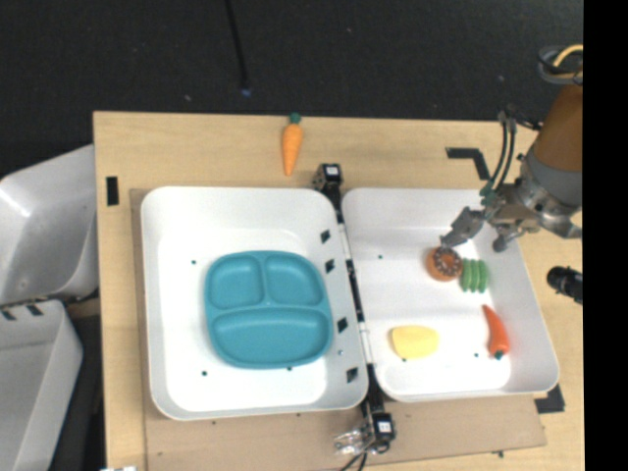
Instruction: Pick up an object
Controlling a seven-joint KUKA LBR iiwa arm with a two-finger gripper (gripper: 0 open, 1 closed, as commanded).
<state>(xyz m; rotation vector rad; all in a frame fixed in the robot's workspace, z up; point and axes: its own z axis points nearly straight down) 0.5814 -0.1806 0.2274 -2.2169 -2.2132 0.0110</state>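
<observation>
Reaching in over the right-hand shallow white bin, the grey arm with its orange band holds its two-finger gripper above the bin's far right part, with the fingers spread and nothing between them.

Just below the nearer finger lies a small round brown-and-red toy, touching a green ridged toy piece on its right; whether the finger touches the round toy cannot be told. Nearer the front of that bin sit a yellow oval toy and, well to its right, a small red-orange pepper-shaped toy. The left-hand white bin holds a teal plastic divided plate with three compartments. An orange toy carrot with a green top rests on the tan bench behind the bins.
</observation>
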